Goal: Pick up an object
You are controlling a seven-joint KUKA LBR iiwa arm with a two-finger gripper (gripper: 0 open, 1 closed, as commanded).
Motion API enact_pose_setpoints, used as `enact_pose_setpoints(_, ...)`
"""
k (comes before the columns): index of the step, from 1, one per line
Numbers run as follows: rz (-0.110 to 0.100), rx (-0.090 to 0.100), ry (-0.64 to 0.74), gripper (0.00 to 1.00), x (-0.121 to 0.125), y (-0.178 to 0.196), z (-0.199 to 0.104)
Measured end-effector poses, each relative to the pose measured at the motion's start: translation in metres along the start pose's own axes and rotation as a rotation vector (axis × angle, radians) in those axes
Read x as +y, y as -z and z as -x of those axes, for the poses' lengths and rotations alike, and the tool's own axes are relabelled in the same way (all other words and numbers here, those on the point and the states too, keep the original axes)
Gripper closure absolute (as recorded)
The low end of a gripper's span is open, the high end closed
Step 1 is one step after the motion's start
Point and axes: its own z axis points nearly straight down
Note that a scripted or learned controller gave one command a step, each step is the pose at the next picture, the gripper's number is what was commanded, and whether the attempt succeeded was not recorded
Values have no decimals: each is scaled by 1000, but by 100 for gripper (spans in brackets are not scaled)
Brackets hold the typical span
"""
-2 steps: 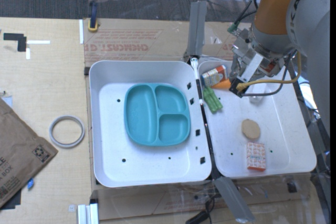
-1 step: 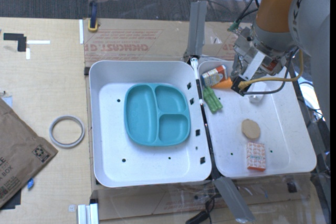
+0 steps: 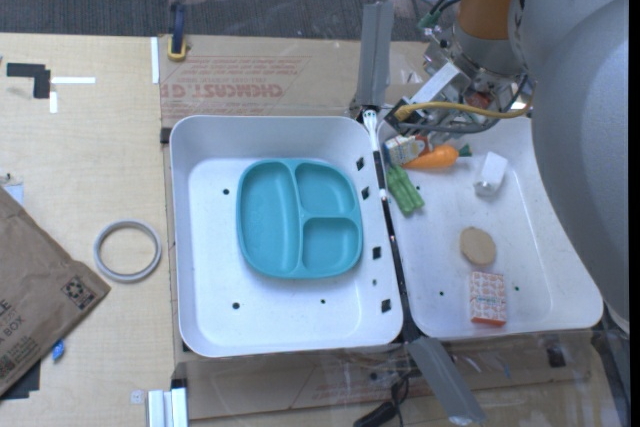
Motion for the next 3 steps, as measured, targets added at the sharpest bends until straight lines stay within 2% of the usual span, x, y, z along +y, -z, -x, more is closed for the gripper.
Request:
enact_pose_setpoints(1, -2, 0, 279, 100, 11, -13, 64)
enact_pose_setpoints(2, -3, -2, 41, 100, -78, -64, 60)
enact_pose_setpoints(3, 2, 1, 400, 100, 19, -1, 48)
